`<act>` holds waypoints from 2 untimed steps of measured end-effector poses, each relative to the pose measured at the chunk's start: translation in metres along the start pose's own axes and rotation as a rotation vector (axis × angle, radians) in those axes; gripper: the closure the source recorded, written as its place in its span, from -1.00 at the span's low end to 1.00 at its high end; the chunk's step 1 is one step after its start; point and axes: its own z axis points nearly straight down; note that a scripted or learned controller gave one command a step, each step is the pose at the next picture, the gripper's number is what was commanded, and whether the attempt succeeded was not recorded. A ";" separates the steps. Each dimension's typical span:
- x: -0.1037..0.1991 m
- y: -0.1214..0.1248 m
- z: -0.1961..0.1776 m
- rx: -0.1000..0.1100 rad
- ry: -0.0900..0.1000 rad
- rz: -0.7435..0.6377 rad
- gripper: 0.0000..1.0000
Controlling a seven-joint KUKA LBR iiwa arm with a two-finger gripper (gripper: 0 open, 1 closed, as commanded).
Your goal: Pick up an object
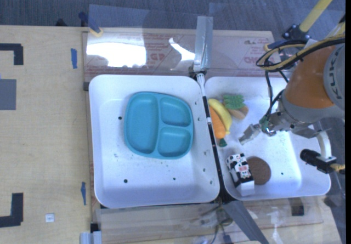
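**Camera view: hand low over the right bin, nothing in its grip**

We look down at a slant on two shallow white bins set side by side on a pale wooden tabletop [44, 144]. The right bin [290, 174] holds the loose objects. A yellow banana [219, 110] lies along its left wall, touching an orange carrot-shaped piece [218, 125] just below it. Beside the banana's upper end sits a green leafy toy [234, 100] on a tan piece. Near the front of the bin, a small black-and-white cow-patterned box [239, 168] touches a round brown disc [259, 170].

We see the hand [248, 134] in the middle of the right bin, between the banana group and the box, pointing left. Its two fingers stand slightly parted and nothing lies between them; it touches none of the objects. The grey arm [310, 89] with its orange band reaches in from the right.

The left bin [104, 177] carries a blue divided plate [159, 125], lying flat near its centre, well apart from the hand.
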 end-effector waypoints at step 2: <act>0.026 0.019 0.015 -0.012 -0.006 0.055 -1.00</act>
